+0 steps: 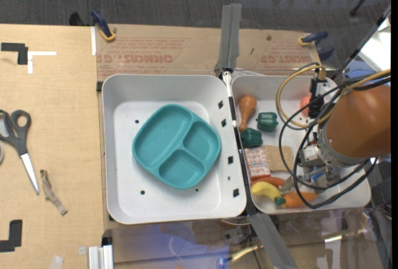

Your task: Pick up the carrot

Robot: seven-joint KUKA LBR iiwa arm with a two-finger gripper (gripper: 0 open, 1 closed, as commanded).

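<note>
Reached in from the right over the right bin [268, 84], arm [354, 122] bent steeply downward so that the orange band and grey wrist hid most of that bin's right half. Draped with looping black and yellow cables [292, 106] around the wrist. Positioned the gripper [313, 169] low above the bin's near right part, close over the carrot; opening of the end effector not determinable, masked by wrist body and cabling, and no object seen held. Located the carrot [297, 200] flat on the floor of the right bin near its front wall, orange with a green tip pointing left, just beside a yellow banana-like piece [266, 189]. Noted further in the same bin: a tan pear-shaped item [247, 107], two dark green pieces [267, 120], a red-and-white packet [257, 162]. Observed in the left bin [112, 156] a teal divided plate [177, 146], centred
</note>
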